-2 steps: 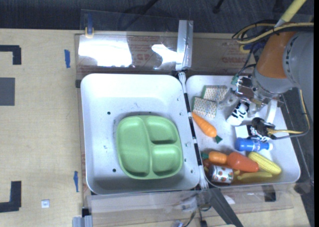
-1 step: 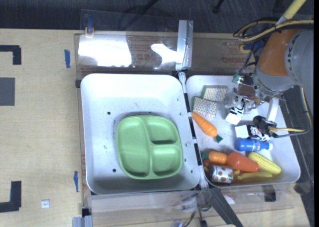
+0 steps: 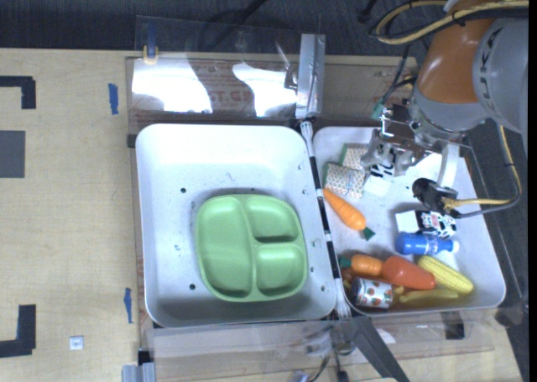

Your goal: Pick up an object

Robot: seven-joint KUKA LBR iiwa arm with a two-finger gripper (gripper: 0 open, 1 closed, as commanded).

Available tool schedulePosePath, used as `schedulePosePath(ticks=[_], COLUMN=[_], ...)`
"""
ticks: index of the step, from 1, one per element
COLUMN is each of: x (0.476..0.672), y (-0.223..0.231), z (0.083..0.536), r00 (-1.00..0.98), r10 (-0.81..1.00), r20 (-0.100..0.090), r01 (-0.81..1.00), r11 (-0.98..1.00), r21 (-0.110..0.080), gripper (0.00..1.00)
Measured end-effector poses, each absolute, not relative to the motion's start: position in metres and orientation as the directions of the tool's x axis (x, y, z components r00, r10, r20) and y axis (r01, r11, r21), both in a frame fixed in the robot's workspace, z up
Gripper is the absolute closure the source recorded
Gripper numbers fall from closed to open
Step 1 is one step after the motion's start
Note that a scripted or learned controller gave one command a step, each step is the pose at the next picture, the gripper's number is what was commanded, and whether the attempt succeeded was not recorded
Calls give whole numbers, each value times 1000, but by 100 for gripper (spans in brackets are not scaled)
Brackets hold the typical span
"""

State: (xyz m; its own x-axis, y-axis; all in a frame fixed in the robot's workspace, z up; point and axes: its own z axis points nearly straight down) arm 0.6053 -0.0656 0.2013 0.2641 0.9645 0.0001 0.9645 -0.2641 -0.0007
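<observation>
My gripper [image 3: 388,157] hangs over the back of the right bin [image 3: 491,264], under the grey arm with its orange band [image 3: 453,65]. Just below it lies a small black-and-white striped item [image 3: 382,170], beside a checkered packet [image 3: 344,177]. An orange carrot [image 3: 346,210] lies to the left near the bin's divider. Toward the front are a blue bottle [image 3: 424,244], a yellow corn cob [image 3: 445,274], a red-orange vegetable [image 3: 403,272] and a small can [image 3: 374,294]. Nothing shows as held.
The left bin [image 3: 168,162] holds a green divided plate [image 3: 250,246]. A black-and-white toy [image 3: 437,222] and a dark piece [image 3: 424,191] with a yellow cable lie at the right bin's right side. A metal divider [image 3: 310,78] stands between the bins at the back.
</observation>
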Motion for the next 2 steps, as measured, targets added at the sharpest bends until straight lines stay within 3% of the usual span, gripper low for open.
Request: schedulePosePath(ticks=[1,2], x=[649,665], y=[-4,31], z=[183,197], r00=[-50,-60], r10=[999,998], r20=[0,-1], r01=[999,998], r11=[50,60], r21=[-6,-10], gripper=[100,100])
